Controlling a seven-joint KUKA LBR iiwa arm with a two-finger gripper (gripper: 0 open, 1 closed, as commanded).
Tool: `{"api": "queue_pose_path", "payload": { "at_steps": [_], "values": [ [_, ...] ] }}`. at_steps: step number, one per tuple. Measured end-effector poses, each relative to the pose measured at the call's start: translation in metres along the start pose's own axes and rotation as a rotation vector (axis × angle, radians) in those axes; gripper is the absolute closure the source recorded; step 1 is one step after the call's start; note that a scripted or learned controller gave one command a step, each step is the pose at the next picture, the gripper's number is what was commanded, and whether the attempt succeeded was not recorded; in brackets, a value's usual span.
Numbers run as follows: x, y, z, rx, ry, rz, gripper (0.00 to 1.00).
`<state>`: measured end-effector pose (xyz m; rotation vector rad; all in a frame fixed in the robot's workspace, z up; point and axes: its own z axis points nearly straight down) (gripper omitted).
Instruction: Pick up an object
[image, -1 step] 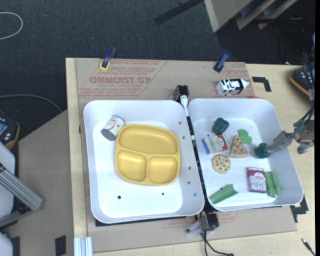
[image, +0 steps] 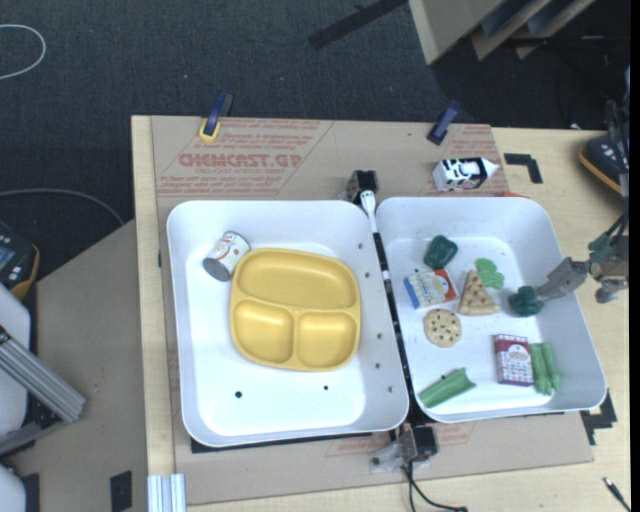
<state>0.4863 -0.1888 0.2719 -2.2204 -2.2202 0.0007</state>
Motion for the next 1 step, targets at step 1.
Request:
{"api": "queue_pose_path", "payload": {
  "at_steps": [1],
  "values": [
    [-0.0044, 0.0005, 0.0437, 0.005, 0.002, 0.001, 0.0]
  ]
}}
